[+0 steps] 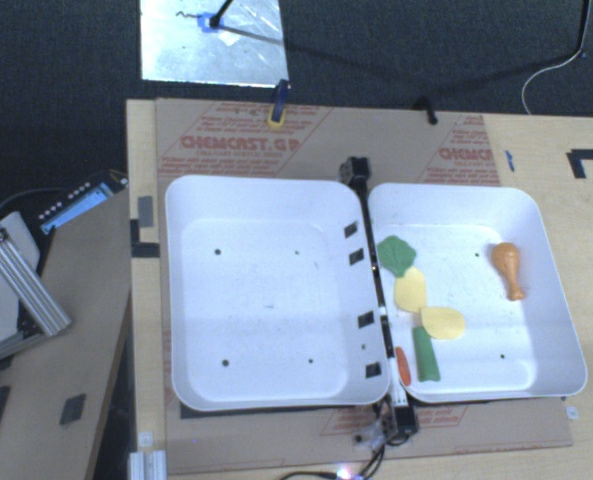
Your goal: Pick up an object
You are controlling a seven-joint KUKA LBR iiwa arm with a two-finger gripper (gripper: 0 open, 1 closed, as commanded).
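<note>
The claw's state cannot be told. The drumstick [508, 268], alone at right in the right bin [551, 368], looks the easiest pick; close across its narrow shaft.

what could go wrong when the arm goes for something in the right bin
The green leaf, two yellow pieces and green stick crowd together near the right bin's left wall, so fingers may hit the wall or nudge neighbours. The small orange piece lies beside that wall, probably hard to straddle.

Right bin [536, 268] holds a drumstick [508, 268] at right; leaf [396, 256], perhaps two chips [426, 308], and sticks [418, 360] near the divider.
</note>
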